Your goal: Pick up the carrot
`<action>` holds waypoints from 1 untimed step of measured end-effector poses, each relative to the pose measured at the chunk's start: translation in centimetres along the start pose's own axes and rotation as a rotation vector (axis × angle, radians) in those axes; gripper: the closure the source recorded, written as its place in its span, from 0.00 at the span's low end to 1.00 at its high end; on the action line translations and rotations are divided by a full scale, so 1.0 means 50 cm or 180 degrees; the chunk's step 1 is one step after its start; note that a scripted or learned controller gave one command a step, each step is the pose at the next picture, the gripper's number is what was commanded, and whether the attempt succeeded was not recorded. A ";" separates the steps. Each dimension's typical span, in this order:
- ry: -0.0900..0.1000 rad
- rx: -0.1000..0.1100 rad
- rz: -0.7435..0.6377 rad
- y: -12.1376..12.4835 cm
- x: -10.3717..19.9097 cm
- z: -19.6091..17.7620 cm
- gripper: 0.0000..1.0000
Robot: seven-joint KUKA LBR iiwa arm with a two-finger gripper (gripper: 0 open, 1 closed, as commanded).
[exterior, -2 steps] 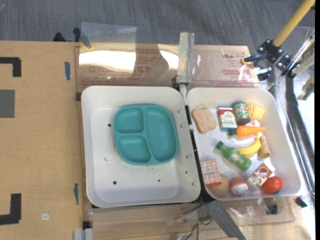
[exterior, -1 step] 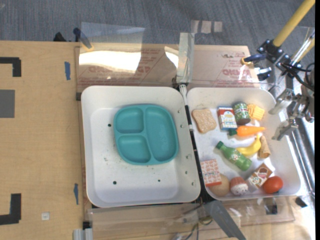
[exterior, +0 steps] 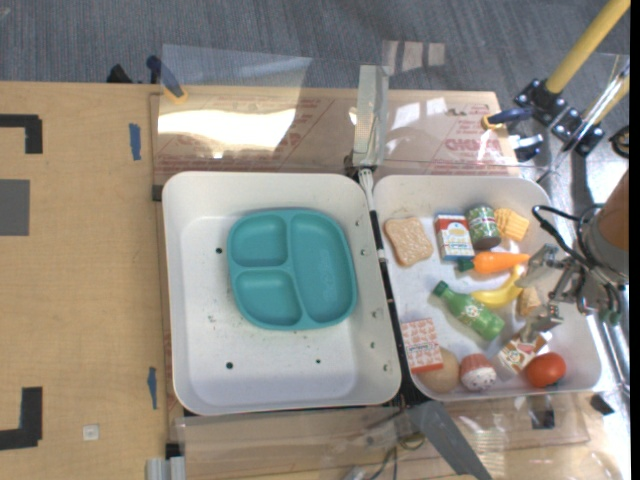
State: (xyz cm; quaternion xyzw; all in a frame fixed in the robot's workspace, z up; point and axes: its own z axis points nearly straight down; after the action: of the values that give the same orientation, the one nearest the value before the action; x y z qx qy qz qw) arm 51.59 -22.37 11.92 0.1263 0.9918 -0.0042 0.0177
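1. Nearest the camera, along the front wall of the right bin (exterior: 585,383), lie a red tomato (exterior: 545,370), a small carton (exterior: 520,353), a pink-and-white round toy (exterior: 478,373), a tan potato-like lump (exterior: 440,371) and a red-and-white box (exterior: 421,339), one of each.
2. Just behind the tomato hangs the hand (exterior: 545,293), low over the right side of that bin; I cannot tell whether it is released or clenched, and nothing visibly sits in it.
3. Left of the hand lie one green bottle (exterior: 468,311) and one yellow banana (exterior: 500,290).
4. One carrot (exterior: 495,263) lies flat just behind the banana, leaf end toward the hand, apparently touching the banana.
5. By its look it is a light, stiff plastic toy, smooth and tapering, likely to slip. The thick orange middle seems the best hold, pinched across its width.
6. Behind the carrot: one juice box (exterior: 454,236), one dark can (exterior: 484,224), one yellow corn piece (exterior: 512,224), one bread slice (exterior: 407,240).
7. Well left of the carrot, the left bin (exterior: 190,298) holds one teal divided plate (exterior: 292,267). Bins: two.
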 end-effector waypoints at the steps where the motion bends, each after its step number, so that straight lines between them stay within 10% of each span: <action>1: 0.0103 -0.0014 0.0240 0.087 -0.149 0.020 0.00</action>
State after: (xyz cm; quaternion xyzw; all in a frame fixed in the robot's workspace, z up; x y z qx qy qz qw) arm 59.94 -20.06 11.19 0.1636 0.9865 0.0007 0.0021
